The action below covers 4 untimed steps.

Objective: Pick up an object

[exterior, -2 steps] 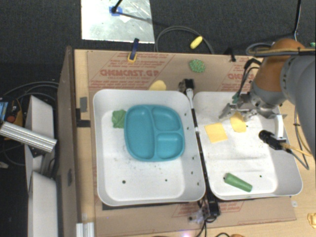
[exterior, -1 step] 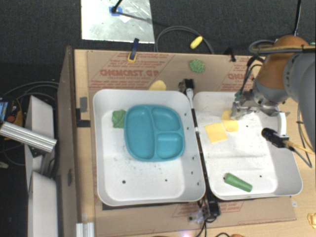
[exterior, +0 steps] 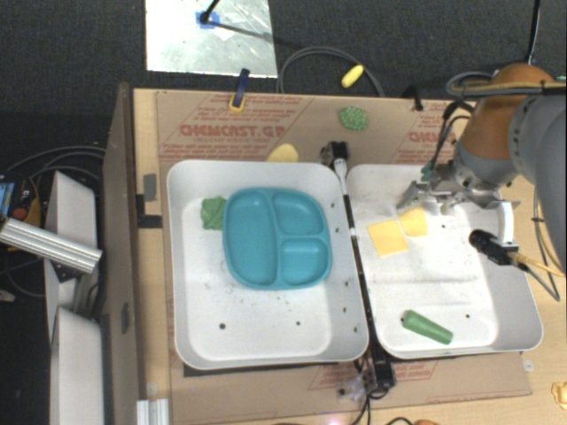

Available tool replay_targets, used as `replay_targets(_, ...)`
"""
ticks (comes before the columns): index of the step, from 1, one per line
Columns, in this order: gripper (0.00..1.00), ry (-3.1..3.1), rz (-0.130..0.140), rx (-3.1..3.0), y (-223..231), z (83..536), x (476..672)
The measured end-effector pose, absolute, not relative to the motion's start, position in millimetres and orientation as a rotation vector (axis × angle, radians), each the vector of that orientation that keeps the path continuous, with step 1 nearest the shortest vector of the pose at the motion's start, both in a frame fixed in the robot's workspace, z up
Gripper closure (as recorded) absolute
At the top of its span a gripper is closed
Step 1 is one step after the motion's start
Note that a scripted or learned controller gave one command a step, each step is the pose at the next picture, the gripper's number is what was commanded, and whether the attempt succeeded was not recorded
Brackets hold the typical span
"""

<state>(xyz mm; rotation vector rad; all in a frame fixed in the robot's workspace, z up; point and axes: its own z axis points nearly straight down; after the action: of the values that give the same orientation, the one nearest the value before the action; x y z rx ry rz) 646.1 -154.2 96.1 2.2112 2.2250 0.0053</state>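
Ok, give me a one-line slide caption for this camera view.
KUKA arm's gripper hovers over yellow pieces in the right bin; a blue tray occupies the left bin.

Dark carpet floor (exterior: 71,51) surrounds the cardboard-topped bench (exterior: 221,122) (a shiny metal sheet (exterior: 211,23) lies behind).

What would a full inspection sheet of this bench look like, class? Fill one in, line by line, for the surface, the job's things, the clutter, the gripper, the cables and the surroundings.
Surface: two white bins side by side, left bin and right bin, on a brown board.
Job's things: yellow square, small yellow piece and green cylinder in the right bin.
Clutter: blue divided plate over a green piece in the left bin; green disc and a yellow object on the board.
Gripper: gripper low over the right bin's far end, by the small yellow piece; nothing seen held.
Cables: black cable behind the board.
Surroundings: silver sheet on dark floor.
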Motion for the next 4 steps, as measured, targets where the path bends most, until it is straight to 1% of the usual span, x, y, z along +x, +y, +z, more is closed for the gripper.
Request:
replay_targets(1,0.0,2.227,-0.001,2.218,-134.7,83.7,623.6)
replay_targets(2,1.0,2.223,0.005,2.214,-135.5,95.5,625.8)
replay_targets(3,1.0,2.224,0.009,2.211,-135.3,106.4,626.8)
replay_targets(4,0.0,2.225,0.008,2.21,-135.2,105.9,626.6)
